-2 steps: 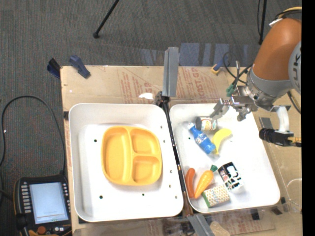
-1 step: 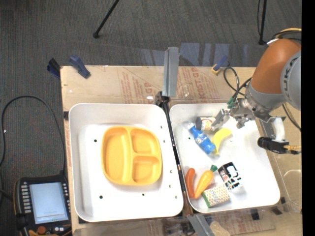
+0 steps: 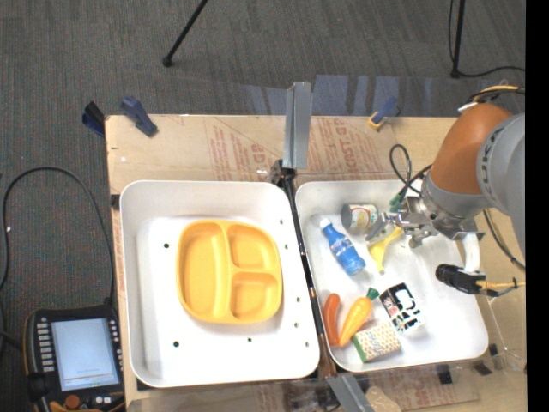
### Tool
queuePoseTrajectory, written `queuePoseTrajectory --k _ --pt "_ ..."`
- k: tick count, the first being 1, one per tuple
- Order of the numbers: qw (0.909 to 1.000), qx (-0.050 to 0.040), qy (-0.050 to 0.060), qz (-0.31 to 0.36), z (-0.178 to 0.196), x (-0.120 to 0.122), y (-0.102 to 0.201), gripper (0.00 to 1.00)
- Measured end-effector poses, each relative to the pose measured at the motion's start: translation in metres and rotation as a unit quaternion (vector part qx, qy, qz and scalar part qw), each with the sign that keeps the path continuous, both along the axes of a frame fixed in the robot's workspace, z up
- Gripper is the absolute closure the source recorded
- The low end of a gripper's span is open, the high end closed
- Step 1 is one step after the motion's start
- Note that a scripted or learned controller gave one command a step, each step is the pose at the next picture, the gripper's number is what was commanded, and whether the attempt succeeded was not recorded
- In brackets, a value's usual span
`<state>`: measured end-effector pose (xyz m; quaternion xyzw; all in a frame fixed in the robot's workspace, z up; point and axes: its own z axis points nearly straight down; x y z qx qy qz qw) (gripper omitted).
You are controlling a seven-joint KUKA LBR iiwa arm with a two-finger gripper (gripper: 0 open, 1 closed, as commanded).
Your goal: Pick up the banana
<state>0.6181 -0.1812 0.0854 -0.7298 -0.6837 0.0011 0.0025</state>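
Left bin: one yellow divided plate, three compartments, lying flat near the middle.

Right bin, contents from left to right: an orange chili-shaped toy and a carrot lying side by side at the lower left; a blue-and-white bottle on its side above them; a small patterned box at the near edge, just beside the carrot's tip; a tin can on its side near the far wall; a black-and-white printed pack right of the carrot.

Banana: small, yellow, tilted, between the can and the printed pack, right of the bottle. Its upper end lies right at my pincer.

Pincer sits low over the right bin, at the banana's upper end and beside the can. Fingers are lost in metal clutter; I cannot tell how far apart they stand, nor whether they have hold of the banana.

My arm comes in from the right, orange band above the wrist.
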Motion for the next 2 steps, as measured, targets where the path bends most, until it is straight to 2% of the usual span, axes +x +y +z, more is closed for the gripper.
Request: queuePoseTrajectory --k 1,2 --pt "1.0 0.0013 0.001 0.0 0.008 0.0 0.001 1.0" --pt "0.9989 -0.0004 0.0 -0.047 0.087 0.018 0.094 1.0"
